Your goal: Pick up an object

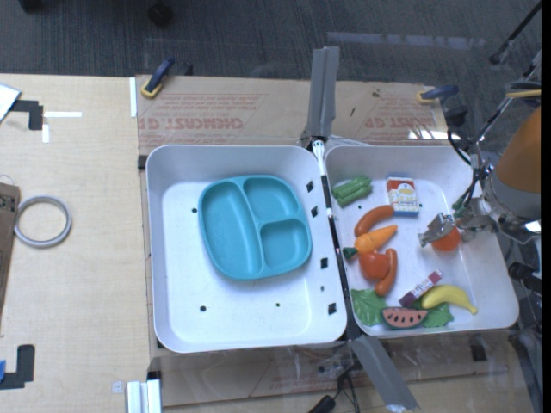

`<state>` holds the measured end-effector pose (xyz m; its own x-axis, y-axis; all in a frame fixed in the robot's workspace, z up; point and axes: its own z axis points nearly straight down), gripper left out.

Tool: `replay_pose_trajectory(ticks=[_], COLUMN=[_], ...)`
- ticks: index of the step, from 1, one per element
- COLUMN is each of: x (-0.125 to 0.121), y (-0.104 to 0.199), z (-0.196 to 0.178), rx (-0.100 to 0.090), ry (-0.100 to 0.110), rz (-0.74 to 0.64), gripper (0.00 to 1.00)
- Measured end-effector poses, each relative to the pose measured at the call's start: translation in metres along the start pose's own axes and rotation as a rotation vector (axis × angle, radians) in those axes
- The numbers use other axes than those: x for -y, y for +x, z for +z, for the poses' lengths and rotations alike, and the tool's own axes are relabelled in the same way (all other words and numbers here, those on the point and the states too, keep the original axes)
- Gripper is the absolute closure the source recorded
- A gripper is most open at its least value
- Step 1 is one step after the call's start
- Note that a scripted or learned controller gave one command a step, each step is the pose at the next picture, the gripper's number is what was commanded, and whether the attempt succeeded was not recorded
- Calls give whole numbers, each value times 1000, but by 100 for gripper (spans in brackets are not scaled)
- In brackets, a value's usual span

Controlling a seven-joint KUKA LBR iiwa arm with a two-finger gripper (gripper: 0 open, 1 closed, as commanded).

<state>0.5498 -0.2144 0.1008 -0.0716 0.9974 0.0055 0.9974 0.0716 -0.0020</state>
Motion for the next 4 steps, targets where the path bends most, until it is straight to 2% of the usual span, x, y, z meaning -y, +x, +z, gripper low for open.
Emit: replay_pose_trajectory(ticks=[1, 2, 3, 4], x=[0, 30, -25, -61], y=[-3, -5, 20, 77], z=[-9, -12, -115, -141], rx=[5, 5, 7, 8], ry=[-2, 0, -3, -2], rz=[2, -132, -217, -435], gripper=[100, 100, 100, 100])
